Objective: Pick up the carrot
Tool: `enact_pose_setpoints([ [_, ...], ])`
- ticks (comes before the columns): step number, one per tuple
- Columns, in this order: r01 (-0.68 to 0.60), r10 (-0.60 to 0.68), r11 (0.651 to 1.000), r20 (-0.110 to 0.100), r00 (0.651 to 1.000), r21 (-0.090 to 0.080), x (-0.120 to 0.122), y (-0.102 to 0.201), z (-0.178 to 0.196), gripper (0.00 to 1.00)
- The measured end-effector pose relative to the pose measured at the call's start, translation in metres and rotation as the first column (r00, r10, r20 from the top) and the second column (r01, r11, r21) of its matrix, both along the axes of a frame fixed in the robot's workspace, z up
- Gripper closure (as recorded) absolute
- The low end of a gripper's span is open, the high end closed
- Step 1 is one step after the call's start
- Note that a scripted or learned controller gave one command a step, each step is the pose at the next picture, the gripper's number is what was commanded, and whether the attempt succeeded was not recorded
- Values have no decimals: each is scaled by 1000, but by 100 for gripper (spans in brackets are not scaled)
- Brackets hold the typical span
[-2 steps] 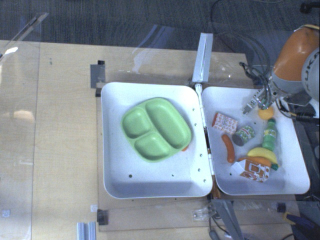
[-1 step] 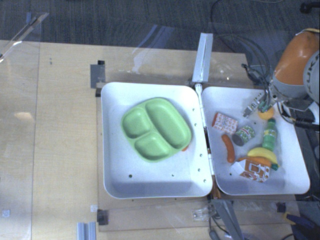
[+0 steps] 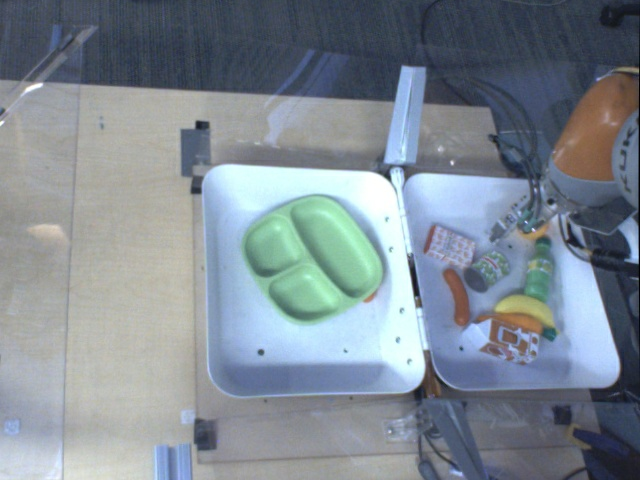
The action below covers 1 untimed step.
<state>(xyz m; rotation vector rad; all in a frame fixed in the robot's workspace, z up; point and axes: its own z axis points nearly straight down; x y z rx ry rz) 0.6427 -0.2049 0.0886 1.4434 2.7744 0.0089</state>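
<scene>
A long orange-red piece [image 3: 458, 296], which I take for the carrot, lies in the right bin [image 3: 590, 363] near its left wall, pointing toward the front. My gripper [image 3: 512, 220] hangs over the back of that bin, up and to the right of the carrot and well apart from it. It sits just behind a small grey can [image 3: 490, 267]. Nothing of the carrot is covered.
A red-and-white box [image 3: 450, 243] lies behind the carrot. A green bottle [image 3: 540, 274], a banana [image 3: 526, 309] and an orange-and-white carton [image 3: 510, 340] crowd the bin's right and front. The left bin [image 3: 230, 358] holds a green divided plate [image 3: 313, 258] with an orange sliver [image 3: 370, 294] at its edge.
</scene>
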Motion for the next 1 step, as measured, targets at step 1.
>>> enact_pose_setpoints([
  [1, 180, -180, 984, -1, 984, 3, 31, 49, -1, 100],
])
